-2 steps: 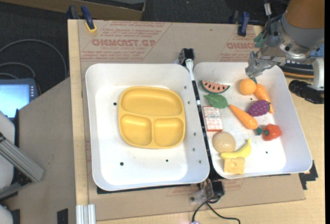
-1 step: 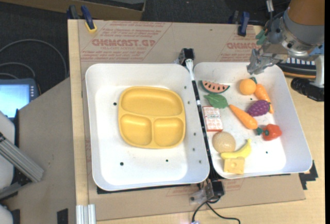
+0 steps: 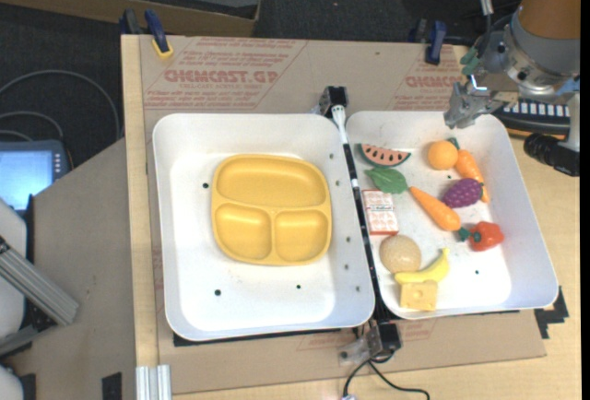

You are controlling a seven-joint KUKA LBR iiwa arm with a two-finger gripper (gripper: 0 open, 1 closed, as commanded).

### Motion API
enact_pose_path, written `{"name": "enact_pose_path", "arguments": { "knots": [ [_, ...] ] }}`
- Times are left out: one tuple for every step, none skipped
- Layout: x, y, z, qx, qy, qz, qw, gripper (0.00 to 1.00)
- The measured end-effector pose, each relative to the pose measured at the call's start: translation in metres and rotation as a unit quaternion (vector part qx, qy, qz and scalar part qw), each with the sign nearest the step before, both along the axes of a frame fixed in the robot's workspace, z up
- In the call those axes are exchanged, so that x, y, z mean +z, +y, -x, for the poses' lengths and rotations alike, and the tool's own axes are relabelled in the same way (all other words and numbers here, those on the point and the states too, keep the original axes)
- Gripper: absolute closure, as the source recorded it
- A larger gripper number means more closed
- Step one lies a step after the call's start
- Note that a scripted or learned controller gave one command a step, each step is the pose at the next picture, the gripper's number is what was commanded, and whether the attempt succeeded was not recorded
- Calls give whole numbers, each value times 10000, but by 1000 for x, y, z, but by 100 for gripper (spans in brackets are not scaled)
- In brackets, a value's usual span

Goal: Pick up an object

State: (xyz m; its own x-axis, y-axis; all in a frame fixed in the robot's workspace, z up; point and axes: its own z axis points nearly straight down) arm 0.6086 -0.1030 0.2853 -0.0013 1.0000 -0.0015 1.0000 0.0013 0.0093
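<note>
Toy orange [image 3: 442, 154] lies just below and to the left of the end effector [image 3: 464, 115], which hangs over the right bin's [image 3: 525, 283] top rim; I cannot tell its opening. Carrots [image 3: 468, 167] and grapes [image 3: 464, 194] crowd the orange, so a descent risks nudging neighbours or clipping the rim.

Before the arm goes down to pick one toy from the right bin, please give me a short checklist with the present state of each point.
1. Gripper carries nothing: ok, nothing between its fingers.
2. Gripper above the right bin: ok, at its far rim.
3. Nearest target, the orange, free on top: ok.
4. Orange has space around: not ok, a carrot touches it.
5. Yellow divided plate in the left bin is out of the path: ok.
6. Finger opening wide enough for the orange: cannot tell.
</note>
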Motion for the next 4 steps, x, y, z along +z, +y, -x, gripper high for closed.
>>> {"name": "enact_pose_path", "arguments": {
  "knots": [
    [31, -37, 108, -35, 75, -18, 10000, 100],
    [-95, -104, 132, -48, 113, -18, 9999, 100],
    [-78, -100, 127, -13, 31, 1, 10000, 100],
    [-67, -100, 126, -14, 19, 8, 10000, 100]
  ]
}}
